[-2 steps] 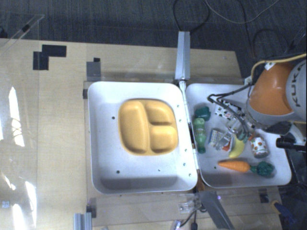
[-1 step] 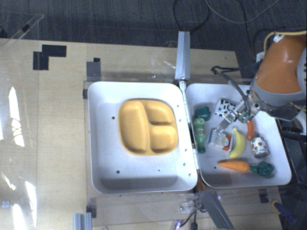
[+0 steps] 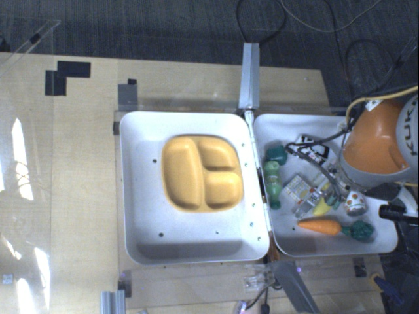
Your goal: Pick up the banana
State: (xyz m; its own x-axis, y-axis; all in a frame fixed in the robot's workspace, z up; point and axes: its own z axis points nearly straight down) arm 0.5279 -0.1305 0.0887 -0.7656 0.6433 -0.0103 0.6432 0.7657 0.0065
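Banana (image 3: 323, 207) lying in right bin (image 3: 386, 244), partly under pincer (image 3: 321, 190), just above carrot (image 3: 321, 227). Pincer reaching down w/ tips at banana; grip state impossible to tell. Probably light, smooth, curved, slipping easily; gripping across mid-section best.

The two bins (image 3: 141, 175) are showing plain white; the divided tray (image 3: 201, 173) is glowing a yellow-tan; the carrot (image 3: 321, 227) is showing orange with a dark green top; a sliver of banana (image 3: 323, 207) is showing yellow; the arm's band (image 3: 373, 142) is showing orange; the bench (image 3: 65, 195) is looking pale wood.
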